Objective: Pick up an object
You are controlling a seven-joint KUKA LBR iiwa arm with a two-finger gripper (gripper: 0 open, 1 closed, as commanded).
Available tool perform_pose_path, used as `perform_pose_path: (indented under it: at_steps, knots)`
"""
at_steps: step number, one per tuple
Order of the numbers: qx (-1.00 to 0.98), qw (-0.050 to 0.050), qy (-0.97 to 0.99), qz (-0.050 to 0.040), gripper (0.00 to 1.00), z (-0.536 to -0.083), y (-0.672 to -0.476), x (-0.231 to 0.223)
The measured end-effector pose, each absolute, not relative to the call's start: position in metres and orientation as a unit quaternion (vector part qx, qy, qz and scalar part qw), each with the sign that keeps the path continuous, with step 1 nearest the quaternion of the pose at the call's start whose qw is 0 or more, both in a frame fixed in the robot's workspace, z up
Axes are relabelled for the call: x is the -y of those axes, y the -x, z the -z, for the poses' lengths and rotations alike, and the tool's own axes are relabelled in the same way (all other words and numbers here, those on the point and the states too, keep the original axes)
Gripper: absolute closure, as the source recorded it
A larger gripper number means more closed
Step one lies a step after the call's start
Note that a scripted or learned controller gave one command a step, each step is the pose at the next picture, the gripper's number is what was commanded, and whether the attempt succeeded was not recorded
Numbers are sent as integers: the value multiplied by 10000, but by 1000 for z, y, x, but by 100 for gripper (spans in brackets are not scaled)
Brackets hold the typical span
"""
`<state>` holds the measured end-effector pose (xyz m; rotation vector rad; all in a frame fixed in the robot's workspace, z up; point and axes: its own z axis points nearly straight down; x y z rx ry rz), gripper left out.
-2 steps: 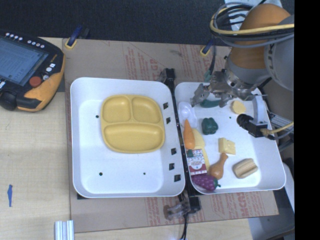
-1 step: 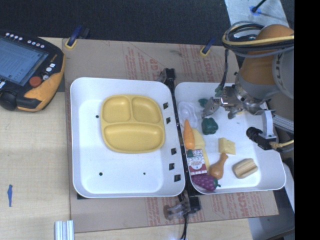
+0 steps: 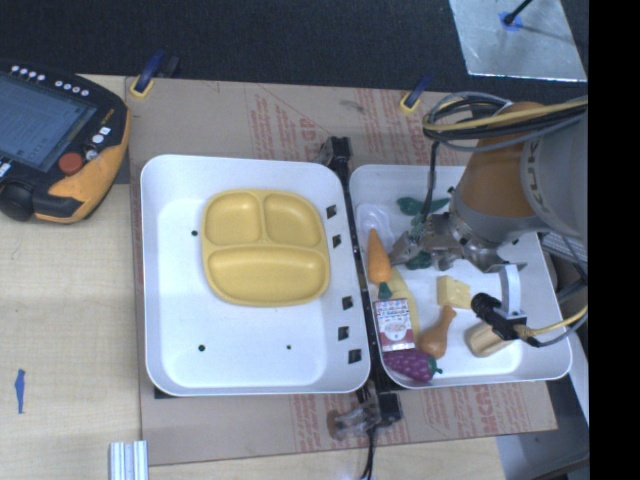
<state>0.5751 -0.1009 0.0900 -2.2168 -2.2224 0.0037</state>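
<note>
The right bin point(image 3: 530, 368) holds several toy foods. An orange carrot point(image 3: 377, 257) lies by its left wall, above a small red-and-white carton point(image 3: 394, 325) and purple grapes point(image 3: 409, 366). A tan drumstick point(image 3: 437, 333), a yellow cheese wedge point(image 3: 452, 291) and a beige bread piece point(image 3: 487, 340) lie toward the middle. My gripper point(image 3: 413, 246) is low in the bin's upper middle, just right of the carrot and over a green leafy item point(image 3: 412, 206), partly hiding it.
The left bin point(image 3: 170, 318) holds a yellow divided plate point(image 3: 265, 246). A teach pendant point(image 3: 55, 148) rests on the bench at far left. Black and yellow cables point(image 3: 480, 118) loop above the arm's orange band point(image 3: 495, 183).
</note>
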Motion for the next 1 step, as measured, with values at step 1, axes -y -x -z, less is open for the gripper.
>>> perform_pose_path:
  at_steps: [1]
  knots:
    - [7084, -7, 7058, -9, 100, -104, -577, 103]
